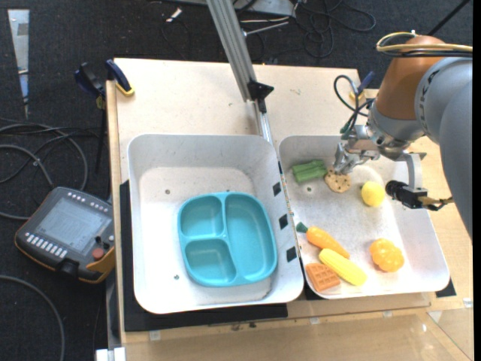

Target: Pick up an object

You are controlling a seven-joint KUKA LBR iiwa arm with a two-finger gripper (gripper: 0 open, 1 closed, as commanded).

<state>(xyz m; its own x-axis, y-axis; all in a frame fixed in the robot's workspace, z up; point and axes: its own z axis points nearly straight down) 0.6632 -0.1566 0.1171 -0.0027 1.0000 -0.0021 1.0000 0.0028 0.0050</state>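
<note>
My gripper (343,164) hangs low over the back of the right bin (428,235), right above a round tan cookie (339,181) and about touching its top edge. A green block (308,171) lies just left of the cookie. A yellow lemon (372,194) sits to the cookie's right. Toward the bin's front are an orange carrot (325,238), a yellow corn cob (343,267), a tan waffle (323,277) and an orange fruit (387,255).
The left bin (150,201) holds a teal divided plate (225,238). A metal pole (237,43) slants over the bench behind the bins. A black cable part (402,192) dangles off the arm near the lemon.
</note>
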